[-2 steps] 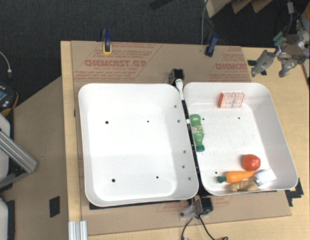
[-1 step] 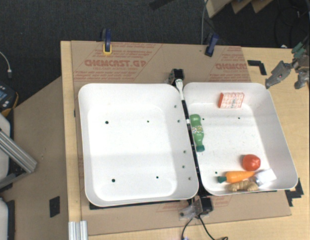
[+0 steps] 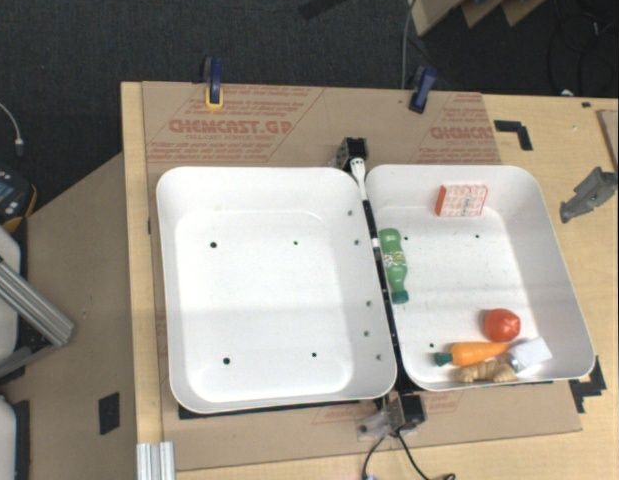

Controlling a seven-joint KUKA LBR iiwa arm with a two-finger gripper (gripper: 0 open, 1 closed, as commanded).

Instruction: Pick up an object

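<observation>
The right bin (image 3: 549, 268) holds several objects. A small orange-and-white box (image 3: 461, 200) lies near its far edge. A green bottle (image 3: 392, 264) lies lengthwise against its left wall. In the near right corner sit a red tomato (image 3: 501, 324), an orange carrot (image 3: 477, 352), a tan knobbly piece (image 3: 489, 372) and a small white block (image 3: 531, 355), all close together. A grey part that looks like my gripper (image 3: 589, 193) pokes in at the right edge, outside the bin's far right corner and away from every object.
The left bin (image 3: 189, 268) stands beside the right one, and their walls meet along a dark seam. Both rest on a brown board (image 3: 289, 118) held by blue clamps (image 3: 213, 80) at the far edge. Cables run at the near edge.
</observation>
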